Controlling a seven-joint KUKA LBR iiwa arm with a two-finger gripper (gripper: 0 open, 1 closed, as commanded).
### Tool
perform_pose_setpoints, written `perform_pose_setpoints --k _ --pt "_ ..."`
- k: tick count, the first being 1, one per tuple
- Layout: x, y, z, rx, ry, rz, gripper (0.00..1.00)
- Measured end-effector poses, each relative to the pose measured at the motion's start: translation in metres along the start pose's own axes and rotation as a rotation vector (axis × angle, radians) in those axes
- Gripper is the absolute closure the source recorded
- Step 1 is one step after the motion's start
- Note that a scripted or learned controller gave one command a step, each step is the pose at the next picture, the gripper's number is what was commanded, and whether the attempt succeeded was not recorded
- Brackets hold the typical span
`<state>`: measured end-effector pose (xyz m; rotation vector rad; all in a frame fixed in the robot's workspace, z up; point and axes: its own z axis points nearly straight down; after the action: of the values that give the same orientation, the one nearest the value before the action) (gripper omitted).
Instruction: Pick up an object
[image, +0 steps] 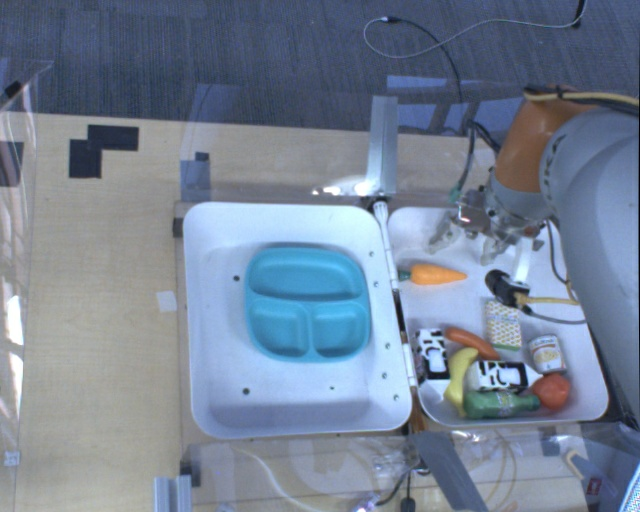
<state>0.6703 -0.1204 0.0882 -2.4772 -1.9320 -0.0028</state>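
My gripper (468, 240) hangs over the back of the right bin (590, 405), its fingers spread open with nothing between them. An orange carrot (432, 274) lies just in front of it and slightly to the left, apart from the fingers. Further forward are a thin orange piece (470, 342), a yellow banana (460, 368), a black-and-white carton (431, 355) and a speckled packet (503, 322). Along the front lie a green bottle (500, 403), a red tomato (552, 390) and a small can (545, 353).
The left bin (215, 400) holds a blue divided plate (305, 302). A ridge between the bins runs just left of the carrot. The grey arm (600, 200) covers the right bin's right side.
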Motion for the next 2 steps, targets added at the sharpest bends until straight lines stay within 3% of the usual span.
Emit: perform_pose_setpoints --k 1,2 --pt "0.013 -0.075 -0.036 0.000 0.001 0.152 0.00" --pt "0.015 -0.057 0.000 -0.008 0.001 0.103 0.00"
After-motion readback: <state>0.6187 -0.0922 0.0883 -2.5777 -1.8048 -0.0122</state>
